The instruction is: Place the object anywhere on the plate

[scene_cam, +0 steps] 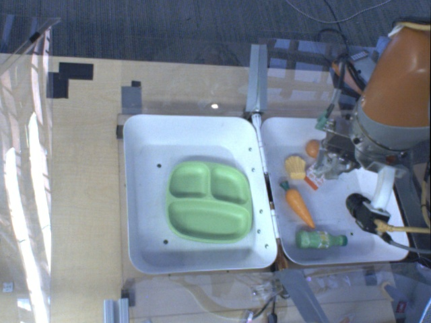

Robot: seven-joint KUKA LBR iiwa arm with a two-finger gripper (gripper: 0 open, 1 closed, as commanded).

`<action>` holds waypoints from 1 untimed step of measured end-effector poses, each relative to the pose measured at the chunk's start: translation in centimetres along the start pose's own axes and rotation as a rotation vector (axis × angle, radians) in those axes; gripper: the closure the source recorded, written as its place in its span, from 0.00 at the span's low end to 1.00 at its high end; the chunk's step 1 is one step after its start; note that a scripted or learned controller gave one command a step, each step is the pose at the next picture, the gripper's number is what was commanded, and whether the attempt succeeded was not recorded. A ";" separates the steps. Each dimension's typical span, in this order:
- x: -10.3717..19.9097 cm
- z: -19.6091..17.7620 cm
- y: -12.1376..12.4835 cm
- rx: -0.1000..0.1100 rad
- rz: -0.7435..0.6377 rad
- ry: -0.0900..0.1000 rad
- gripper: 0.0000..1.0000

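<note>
In the right-hand white bin, at the frame's right, the tool hangs over a small yellow-and-red toy, so this looks like the reaching stage; whether it is spread or pinching, I cannot tell. The likeliest target, the orange plastic carrot, lies just below, long axis slanting, tip toward the lower right, its green-topped end toward the upper left. Next comes a sure grip, then a carry leftward to the green three-compartment plate.
</note>
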State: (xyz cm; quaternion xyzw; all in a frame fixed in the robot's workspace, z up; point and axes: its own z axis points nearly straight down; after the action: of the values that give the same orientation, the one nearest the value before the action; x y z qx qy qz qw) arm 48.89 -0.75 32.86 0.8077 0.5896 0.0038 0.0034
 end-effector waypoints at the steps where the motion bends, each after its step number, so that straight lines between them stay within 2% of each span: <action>1: -3.9 0.8 7.2 0.002 0.187 -0.002 1.00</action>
State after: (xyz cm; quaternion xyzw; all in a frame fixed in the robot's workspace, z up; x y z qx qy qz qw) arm 54.59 -6.62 32.17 0.8592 0.5116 0.0024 0.0027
